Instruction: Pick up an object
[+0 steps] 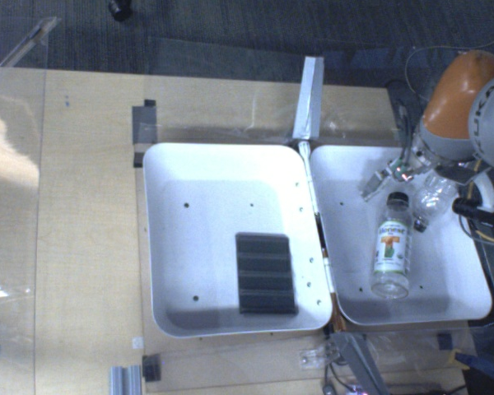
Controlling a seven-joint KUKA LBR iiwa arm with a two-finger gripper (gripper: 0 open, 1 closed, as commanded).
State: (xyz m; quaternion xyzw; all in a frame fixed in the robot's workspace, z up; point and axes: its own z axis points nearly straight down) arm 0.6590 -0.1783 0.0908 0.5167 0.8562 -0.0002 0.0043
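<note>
- While a clear plastic bottle with a dark cap and a green-and-orange label lies on its side in the right bin, cap toward the far wall, the pick-up looks not yet made: the bottle rests on the bin floor.
- Just past the cap, the robot's hand hovers over the far part of that bin; glare and clutter hide whether it is open or closed, so that cannot be told, and nothing is seen between its tips.
- Above it, the grey arm with its orange band reaches in from the right.
- Next door, the left bin carries a dark ribbed block near its front wall.
- Both bins sit side by side on the pale wooden surface.
- What remains, by this view: lowering, closing on something, lifting.
</note>
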